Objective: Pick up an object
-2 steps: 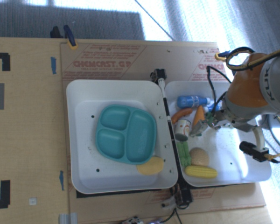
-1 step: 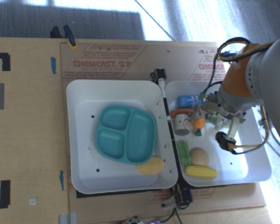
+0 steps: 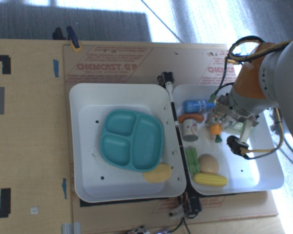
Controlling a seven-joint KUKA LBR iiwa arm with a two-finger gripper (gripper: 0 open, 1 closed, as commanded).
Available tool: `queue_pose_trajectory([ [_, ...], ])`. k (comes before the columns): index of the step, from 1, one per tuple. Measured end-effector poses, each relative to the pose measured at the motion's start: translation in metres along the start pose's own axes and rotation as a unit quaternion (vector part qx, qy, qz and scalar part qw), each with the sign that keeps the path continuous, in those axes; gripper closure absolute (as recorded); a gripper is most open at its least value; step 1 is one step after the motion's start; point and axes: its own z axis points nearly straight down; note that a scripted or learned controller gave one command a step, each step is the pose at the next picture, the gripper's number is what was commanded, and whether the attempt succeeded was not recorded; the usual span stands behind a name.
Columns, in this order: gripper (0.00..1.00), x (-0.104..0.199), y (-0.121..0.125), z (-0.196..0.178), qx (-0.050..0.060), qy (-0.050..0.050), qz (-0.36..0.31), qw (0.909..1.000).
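Note:
My gripper (image 3: 219,120) is low in the right bin (image 3: 263,177), near its upper middle. A small orange carrot with a green tip (image 3: 216,129) lies right beneath it, partly covered. To the gripper's left sit a blue bottle (image 3: 195,105) and a small can with a red-orange band (image 3: 189,126). Along the bin's lower left lie a green pod (image 3: 192,160), a beige roll (image 3: 209,164) and a yellow corn cob (image 3: 210,180).
The left bin (image 3: 83,130) holds a teal divided plate (image 3: 133,139), with a yellow lemon (image 3: 157,173) by its lower right corner. A black cable (image 3: 244,150) loops from the wrist over the right bin. The bins' shared wall (image 3: 178,130) runs between them.

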Motion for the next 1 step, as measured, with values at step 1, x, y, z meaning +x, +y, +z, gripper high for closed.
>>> queue_pose_trajectory([
  [1,1.00,-0.0015,-0.0676,-0.0886,0.003,0.000,-0.136,0.9907],
])
